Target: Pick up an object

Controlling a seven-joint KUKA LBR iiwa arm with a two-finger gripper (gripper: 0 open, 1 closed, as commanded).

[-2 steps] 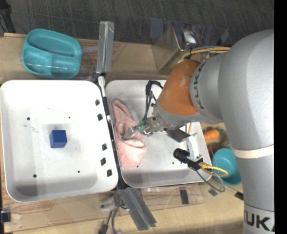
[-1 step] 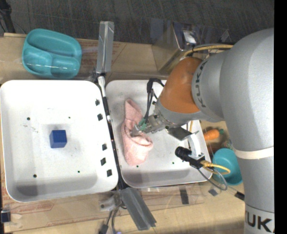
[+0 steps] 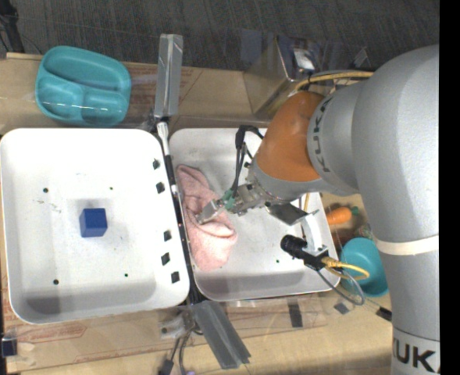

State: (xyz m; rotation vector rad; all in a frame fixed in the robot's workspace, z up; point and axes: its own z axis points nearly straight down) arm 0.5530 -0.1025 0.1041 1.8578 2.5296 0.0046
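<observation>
Where the two shallow white bins sit side by side on the bench, the left bin [image 3: 26, 170] holds a small blue cube [image 3: 94, 222], a hard-edged block resting a little left of the bin's middle, well apart from every wall. The right bin [image 3: 253, 283] holds a pink cloth [image 3: 206, 221], soft and crumpled, lying in folds along the bin's left wall from near the far corner down toward the near one. Both bins are smooth, glossy plastic with rounded corners, and a row of dark clips runs down the seam between them. At the bench's far left corner rests a teal tray [image 3: 83, 84], rounded, shiny and moulded into compartments. Beyond the right bin's right wall, near the bench's right edge, lie an orange carrot-like thing [image 3: 340, 215] and a teal bowl [image 3: 366, 260], both partly hidden by the arm. The grey arm [image 3: 386, 131], with its orange band, reaches over the right bin, and the tool [image 3: 212, 210] is down on the cloth's middle, its metal fingers touching the fabric. They look close together around a fold, though I cannot tell whether any cloth is truly pinched between them.
</observation>
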